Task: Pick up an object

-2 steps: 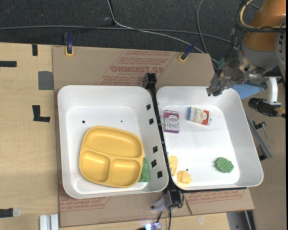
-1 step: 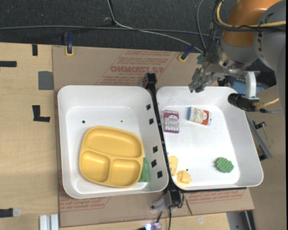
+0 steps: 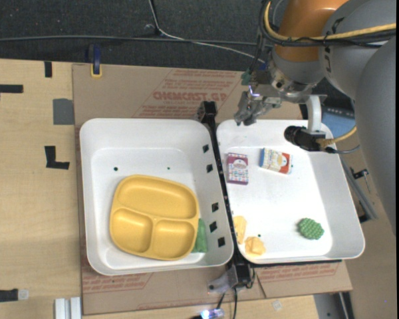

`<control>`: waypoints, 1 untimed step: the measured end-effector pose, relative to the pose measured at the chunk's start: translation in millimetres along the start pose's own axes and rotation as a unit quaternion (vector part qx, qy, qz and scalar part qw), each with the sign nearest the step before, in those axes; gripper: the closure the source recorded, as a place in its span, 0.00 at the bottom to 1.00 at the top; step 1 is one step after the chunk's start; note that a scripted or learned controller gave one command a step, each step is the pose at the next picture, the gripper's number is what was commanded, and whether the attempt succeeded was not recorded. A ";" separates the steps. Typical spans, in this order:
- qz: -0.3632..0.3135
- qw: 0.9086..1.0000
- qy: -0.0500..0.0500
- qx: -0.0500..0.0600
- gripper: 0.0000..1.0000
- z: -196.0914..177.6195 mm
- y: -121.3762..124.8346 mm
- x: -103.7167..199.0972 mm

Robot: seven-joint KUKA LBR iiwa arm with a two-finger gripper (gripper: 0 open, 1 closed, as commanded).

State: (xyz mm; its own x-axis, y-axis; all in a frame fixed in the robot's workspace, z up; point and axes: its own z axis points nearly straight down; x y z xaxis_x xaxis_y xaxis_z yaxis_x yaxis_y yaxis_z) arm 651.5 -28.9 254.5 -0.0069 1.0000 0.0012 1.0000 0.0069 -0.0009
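The pink box [image 3: 237, 168] lies flat in the right bin [image 3: 339, 198], near its back left corner, with the white carton [image 3: 276, 160] just beside it. It looks light, stiff and smooth, so a pinch across its short sides should suit. The gripper [image 3: 249, 113] hangs above the bin's back edge; I cannot tell how its jaws stand

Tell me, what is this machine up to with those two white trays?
A robot arm reaches in from the right, its end effector poised above the far edge of the right bin, with nothing seen in it. That bin holds a small pink packet, a white and orange packet, a green knobbly item and some yellow pieces. The left bin holds a yellow divided plate. The job is to pick something up; nothing is lifted yet.
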 end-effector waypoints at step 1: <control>0.001 1.000 0.000 0.001 1.00 14.2 -6.7 51.7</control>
State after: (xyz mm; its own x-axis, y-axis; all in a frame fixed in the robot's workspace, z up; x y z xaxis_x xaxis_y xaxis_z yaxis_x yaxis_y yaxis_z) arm 644.4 22.8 240.4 -0.0056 1.0000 0.0008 1.0000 0.0056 -0.0028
